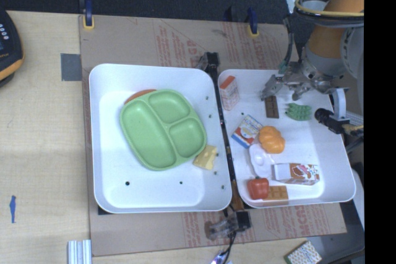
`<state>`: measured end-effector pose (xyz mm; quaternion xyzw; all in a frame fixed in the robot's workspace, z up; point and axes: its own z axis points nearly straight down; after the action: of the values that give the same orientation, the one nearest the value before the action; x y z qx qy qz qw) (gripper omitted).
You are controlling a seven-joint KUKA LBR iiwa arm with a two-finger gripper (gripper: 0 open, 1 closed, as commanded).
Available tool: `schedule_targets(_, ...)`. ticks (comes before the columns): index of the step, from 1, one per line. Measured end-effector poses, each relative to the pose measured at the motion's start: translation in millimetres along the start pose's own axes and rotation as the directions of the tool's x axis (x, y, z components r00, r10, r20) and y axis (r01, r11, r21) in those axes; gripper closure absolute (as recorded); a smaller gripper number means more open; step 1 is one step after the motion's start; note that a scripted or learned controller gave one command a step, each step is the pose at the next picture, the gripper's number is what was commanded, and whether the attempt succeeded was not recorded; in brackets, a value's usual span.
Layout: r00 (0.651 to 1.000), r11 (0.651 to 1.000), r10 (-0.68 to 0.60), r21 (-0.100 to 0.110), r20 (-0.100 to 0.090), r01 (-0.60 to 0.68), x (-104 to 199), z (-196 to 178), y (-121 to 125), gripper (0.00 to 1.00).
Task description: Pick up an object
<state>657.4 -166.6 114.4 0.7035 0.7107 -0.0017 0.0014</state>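
a: camera view looks down at a slant on the desk (pixel 49 133), two white bins side by side. the left bin (pixel 111 188) has a green divided plate (pixel 162 128) lying over something orange-red, and a yellow wedge (pixel 206 157) just beside the plate's lower right edge.

b: and the right bin (pixel 337 185)? that's where the arm is.

a: yes, all the small stuff is scattered loose there, i'd guess so the program has plenty to try for. a little carton (pixel 229 91) stands at the top left, a brown bar (pixel 271 107) and a green leafy thing (pixel 299 112) sit near the top, an orange fruit (pixel 271 139) in the middle, touching a small printed packet (pixel 248 130), a white spoon-like piece (pixel 260 161), a red pepper (pixel 258 186) and a flat box (pixel 297 173) lower down.

b: how's the arm standing?

a: it comes in from the right, orange band high up, wrist bent down over the bin's top edge. the gripper (pixel 286 88) hangs just above the brown bar and the leafy thing, with its fingers spread wide and nothing between them.

b: so nothing picked yet.

a: no. my guess is the bar or the green thing is the target, being nearest, but i can't say which.
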Motion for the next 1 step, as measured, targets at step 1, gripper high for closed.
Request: schedule_targets(1,1.0,1.0,0.006,0.01,-0.007,-0.006,41.0,24.4,-51.2,0.0)
